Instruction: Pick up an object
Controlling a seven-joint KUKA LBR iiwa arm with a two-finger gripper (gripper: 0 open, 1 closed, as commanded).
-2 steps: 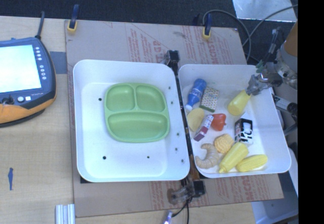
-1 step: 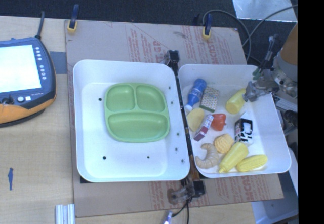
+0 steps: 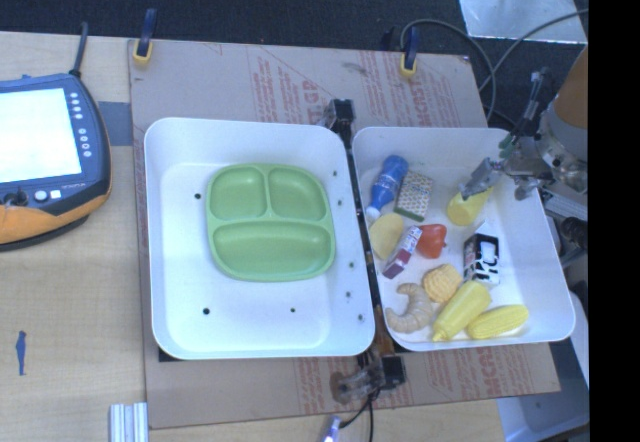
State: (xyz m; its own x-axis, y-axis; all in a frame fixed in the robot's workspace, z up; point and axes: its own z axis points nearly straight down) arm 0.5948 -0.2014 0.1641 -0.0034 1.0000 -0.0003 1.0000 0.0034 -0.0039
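Note:
My gripper (image 3: 500, 182) hangs over the upper right part of the right bin (image 3: 553, 270), its fingers spread open with nothing between them. A small yellow piece (image 3: 464, 207) lies just below and left of the left fingertip (image 3: 479, 177); whether they touch I cannot tell. Spread over the bin floor are a blue bottle (image 3: 387, 182), a speckled green box (image 3: 414, 195), a pale yellow lump (image 3: 385, 233), a red piece (image 3: 433, 241), a black-and-white item (image 3: 482, 258), a beige shrimp shape (image 3: 412, 308) and yellow corn (image 3: 497, 321).
The left bin (image 3: 175, 270) holds a green divided plate (image 3: 270, 222). A control tablet (image 3: 45, 155) rests on the bench at far left. Clamps and cables sit along the cardboard's back edge, near the right bin's far rim.

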